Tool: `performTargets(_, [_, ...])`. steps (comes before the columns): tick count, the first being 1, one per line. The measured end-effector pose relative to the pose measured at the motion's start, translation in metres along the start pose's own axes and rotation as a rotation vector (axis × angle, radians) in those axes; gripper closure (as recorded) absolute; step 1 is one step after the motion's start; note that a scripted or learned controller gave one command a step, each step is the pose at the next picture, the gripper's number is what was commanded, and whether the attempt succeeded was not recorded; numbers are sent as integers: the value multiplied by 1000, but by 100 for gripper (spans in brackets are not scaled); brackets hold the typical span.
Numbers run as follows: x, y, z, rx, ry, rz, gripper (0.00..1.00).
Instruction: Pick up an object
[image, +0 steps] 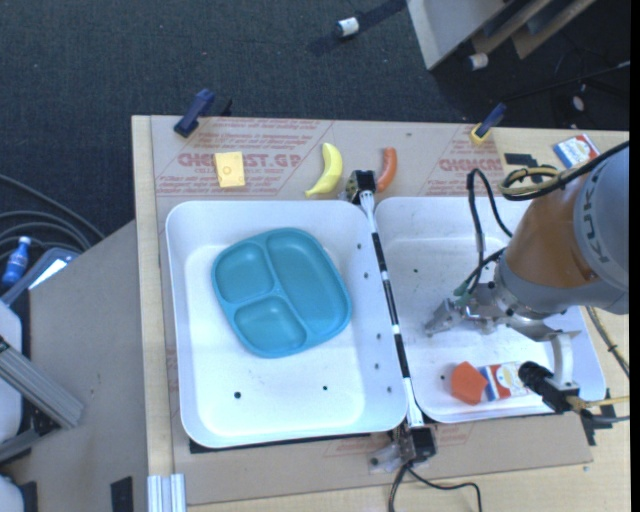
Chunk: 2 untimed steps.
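The bench (150, 300) took up most of the frame, its cardboard-coloured top carrying two shallow white bins side by side. The left bin (200, 390) sat in the centre-left and held a blue divided plate (281, 291), lying flat toward its upper half. The right bin (420, 225) lay in the right half of the frame, and the arm (560, 250), grey with an orange band, reached into it from the right edge. The gripper (440, 320) hung low over the middle of that bin, its fingers pointing toward the divider; whether they were spread or closed could not be told, and nothing was visible between them. Below it, near the lower edge of the right bin, lay an orange object (466, 383) touching a small red, white and blue packet (503, 381). Along the top edge of the bench sat a banana (325, 170).

Judging from this, the pick was not yet done: the likely targets lay on the bin floor, apart from the gripper.
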<state>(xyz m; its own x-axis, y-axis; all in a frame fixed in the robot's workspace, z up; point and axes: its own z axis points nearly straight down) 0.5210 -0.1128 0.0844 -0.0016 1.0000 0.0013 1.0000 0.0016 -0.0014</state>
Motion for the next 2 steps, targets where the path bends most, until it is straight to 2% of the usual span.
performTargets(1, [6, -43, 0, 2, 0, 2, 0])
performTargets(2, [6, -42, -9, 0, -1, 2, 100])
